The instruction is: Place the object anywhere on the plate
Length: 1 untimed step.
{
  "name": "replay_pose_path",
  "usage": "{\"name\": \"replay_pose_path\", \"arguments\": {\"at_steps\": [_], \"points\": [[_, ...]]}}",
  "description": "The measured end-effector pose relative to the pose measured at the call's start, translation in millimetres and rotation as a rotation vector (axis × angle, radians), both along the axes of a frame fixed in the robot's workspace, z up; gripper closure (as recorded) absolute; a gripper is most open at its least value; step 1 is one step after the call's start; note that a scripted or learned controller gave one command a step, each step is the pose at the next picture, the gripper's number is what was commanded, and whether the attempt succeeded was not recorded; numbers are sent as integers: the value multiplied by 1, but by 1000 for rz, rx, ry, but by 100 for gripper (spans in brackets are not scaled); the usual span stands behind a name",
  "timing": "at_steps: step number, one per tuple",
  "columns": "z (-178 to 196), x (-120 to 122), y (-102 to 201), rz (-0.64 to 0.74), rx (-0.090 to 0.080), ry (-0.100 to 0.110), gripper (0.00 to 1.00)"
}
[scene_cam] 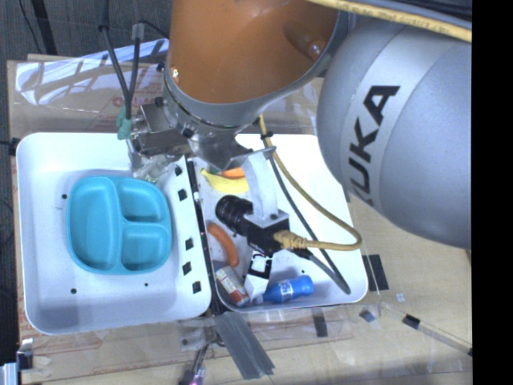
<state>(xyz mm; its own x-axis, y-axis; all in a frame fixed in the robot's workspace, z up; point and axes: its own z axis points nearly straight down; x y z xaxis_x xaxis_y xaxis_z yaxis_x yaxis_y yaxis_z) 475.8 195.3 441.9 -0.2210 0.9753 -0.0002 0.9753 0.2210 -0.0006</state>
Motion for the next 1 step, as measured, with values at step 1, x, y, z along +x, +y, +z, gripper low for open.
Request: {"name": "replay_pose_path", "arguments": {"at_steps": [1], "points": [[-26, 42, -72, -56, -2, 4, 100]]}}
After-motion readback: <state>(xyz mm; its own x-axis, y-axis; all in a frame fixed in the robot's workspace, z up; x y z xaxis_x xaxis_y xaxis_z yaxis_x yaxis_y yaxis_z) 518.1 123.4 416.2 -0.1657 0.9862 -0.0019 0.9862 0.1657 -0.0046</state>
